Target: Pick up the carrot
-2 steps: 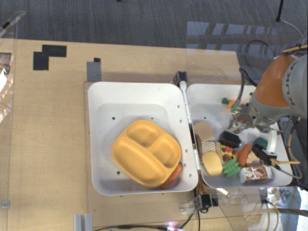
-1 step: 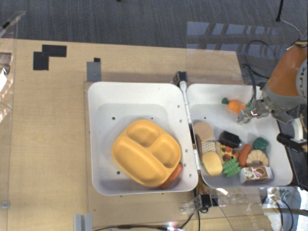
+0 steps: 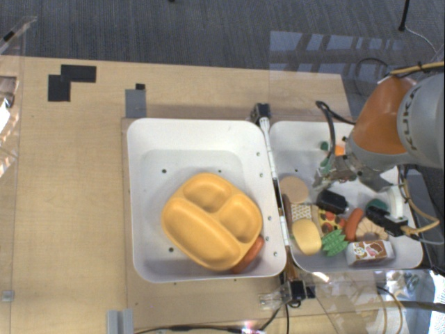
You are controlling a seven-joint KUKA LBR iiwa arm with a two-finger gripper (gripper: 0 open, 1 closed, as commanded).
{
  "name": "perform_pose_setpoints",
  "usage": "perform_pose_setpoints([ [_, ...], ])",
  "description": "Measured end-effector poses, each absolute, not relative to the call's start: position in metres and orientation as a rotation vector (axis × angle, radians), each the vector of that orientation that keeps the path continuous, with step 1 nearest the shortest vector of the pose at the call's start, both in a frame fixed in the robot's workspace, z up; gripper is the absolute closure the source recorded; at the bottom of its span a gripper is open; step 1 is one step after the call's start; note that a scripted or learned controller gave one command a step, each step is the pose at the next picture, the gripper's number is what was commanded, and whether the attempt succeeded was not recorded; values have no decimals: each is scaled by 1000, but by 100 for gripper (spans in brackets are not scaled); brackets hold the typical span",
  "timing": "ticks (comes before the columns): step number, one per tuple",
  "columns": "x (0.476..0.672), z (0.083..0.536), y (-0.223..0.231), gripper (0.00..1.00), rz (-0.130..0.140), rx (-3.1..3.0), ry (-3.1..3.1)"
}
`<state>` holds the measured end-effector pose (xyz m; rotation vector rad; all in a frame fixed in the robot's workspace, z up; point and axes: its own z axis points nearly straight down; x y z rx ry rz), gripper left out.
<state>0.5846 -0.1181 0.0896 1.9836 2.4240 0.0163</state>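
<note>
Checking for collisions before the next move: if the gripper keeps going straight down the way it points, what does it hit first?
Likely the small black block just below the gripper in the right bin; depth is unclear from this slanted view.

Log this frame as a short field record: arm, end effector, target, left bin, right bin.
arm: grey arm with orange band, reaching in over the right bin
end effector: low above the right bin's toys; finger state unclear
target: carrot not clearly identifiable among the small toys
left bin: white bin holding a yellow three-compartment plastic plate, a red item tucked under its edge
right bin: white bin holding a clutter of toy foods, including a green leafy piece
</note>
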Motion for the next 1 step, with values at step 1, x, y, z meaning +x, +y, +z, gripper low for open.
perform_pose_setpoints([
  [1,601,207,-146,100,7,1462,2758],
])
